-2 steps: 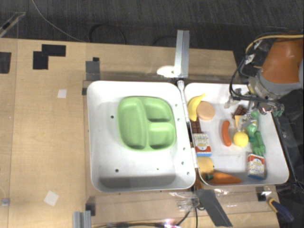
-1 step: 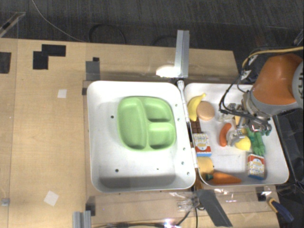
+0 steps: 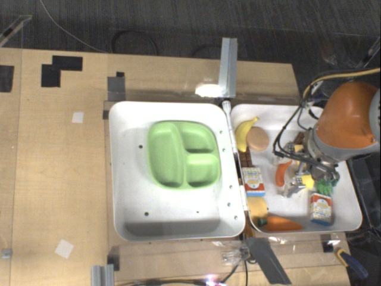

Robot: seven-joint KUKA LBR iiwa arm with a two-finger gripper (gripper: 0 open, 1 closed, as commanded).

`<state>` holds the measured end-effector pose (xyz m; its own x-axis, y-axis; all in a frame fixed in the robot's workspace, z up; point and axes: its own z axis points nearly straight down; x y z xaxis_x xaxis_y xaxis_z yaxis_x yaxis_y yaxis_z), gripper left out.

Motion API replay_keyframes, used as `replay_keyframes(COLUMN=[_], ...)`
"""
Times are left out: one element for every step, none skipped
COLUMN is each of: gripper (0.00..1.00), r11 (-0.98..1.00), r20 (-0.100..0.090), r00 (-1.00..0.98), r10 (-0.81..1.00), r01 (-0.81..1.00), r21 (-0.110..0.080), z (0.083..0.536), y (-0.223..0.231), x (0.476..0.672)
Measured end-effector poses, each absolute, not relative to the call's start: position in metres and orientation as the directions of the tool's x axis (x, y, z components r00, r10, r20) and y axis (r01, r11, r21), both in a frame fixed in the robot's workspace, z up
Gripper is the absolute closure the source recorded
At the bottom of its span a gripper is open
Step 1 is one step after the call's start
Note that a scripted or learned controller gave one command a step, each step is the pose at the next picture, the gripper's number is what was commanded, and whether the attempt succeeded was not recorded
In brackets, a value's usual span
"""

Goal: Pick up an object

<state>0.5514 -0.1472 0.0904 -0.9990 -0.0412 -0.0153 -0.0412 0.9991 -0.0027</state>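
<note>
Gripper [image 3: 296,185] low in right bin [image 3: 355,219], beside orange piece [image 3: 281,174] at 9 o'clock. Fingers: cannot tell whether open or holding. Nothing visibly lifted; pick not done.

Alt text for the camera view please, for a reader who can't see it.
The grey and orange arm reaches into the right bin, its gripper low among toy foods: a banana, a carrot and small cartons. The left bin holds a green divided tray.
</note>
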Motion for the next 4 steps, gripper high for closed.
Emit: replay_keyframes(gripper=[0.0, 0.0, 0.0, 0.0], r11=[1.0, 0.985, 0.948, 0.983], r20=[-0.02, -0.014, -0.017, -0.02], r00=[-1.0, -0.985, -0.948, -0.983], r10=[0.007, -0.173, -0.319, -0.182], r01=[0.007, -0.173, -0.319, -0.182], r21=[-0.003, -0.005, -0.008, -0.007], z=[0.091, 0.092, 0.091, 0.091], y=[-0.149, -0.14, -0.136, -0.131], x=[0.53, 0.497, 0.565, 0.541])
